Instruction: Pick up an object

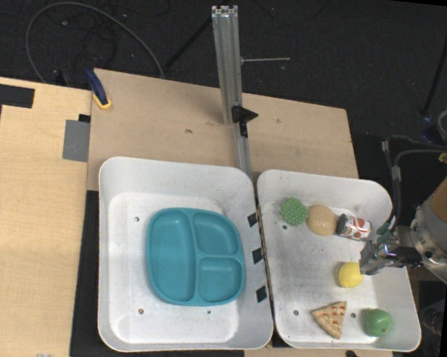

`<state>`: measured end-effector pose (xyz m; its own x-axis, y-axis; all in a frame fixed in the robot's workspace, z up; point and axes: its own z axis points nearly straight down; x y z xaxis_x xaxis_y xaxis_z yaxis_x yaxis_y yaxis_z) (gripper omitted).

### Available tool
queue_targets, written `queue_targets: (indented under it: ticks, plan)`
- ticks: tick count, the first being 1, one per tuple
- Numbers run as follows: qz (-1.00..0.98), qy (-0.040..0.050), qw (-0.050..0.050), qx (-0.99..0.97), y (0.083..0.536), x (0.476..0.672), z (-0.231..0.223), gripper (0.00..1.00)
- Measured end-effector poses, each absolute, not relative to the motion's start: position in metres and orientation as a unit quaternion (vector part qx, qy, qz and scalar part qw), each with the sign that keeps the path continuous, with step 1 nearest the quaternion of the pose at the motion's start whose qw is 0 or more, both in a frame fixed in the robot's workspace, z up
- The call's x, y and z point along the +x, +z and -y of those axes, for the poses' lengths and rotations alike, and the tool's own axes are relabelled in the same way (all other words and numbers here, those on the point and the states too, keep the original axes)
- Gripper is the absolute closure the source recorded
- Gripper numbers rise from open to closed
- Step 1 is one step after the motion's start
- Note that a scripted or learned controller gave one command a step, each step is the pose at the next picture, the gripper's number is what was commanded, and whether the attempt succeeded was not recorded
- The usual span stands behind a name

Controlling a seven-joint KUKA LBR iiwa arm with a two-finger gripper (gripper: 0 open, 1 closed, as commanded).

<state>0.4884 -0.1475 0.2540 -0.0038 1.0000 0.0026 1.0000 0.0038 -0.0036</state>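
Your stock on the bench, itemised from the gripper (pixel 377 257) outward:

1. Gripper: on the arm (pixel 436 228) reaching in from the right, low over the right bin (pixel 294 324), near that bin's right wall. Whether its fingers stand open or closed, you cannot tell from this view; the dark tips blur together, and nothing can be seen between them.

2. Yellow ball (pixel 349 275): just beside the fingers, down and to the left of them, lying on the bin floor. Touching or apart cannot be told.

3. Small can (pixel 354 227), red and white, on its side: just above and left of the fingers, near the bin's upper right corner.

4. Tan round object (pixel 322 220): left of the can, seemingly touching it, farther from the fingers.

5. Green bumpy object (pixel 293 210): left again, just beside the tan one.

6. Green round object (pixel 376 321): below the fingers, near the bin's lower right corner.

7. Pizza slice toy (pixel 330 317): below and left of the fingers, beside the green round object but apart from it.

8. Left bin (pixel 123 202): well apart from the fingers, to their left, holding a teal divided tray (pixel 194 256) with three compartments, lying flat.

9. Metal post (pixel 230 69): well above and left of the fingers, behind the two bins.
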Motion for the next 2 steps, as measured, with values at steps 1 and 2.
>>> queue_targets:
  ticks: [1, 2]
  plan:
    - [0.709, 0.0002, 0.002, -0.705, 0.246, 0.498, 0.099, 1.00]
    - [0.709, 0.0007, 0.003, -0.705, 0.232, 0.493, 0.044, 1.00]
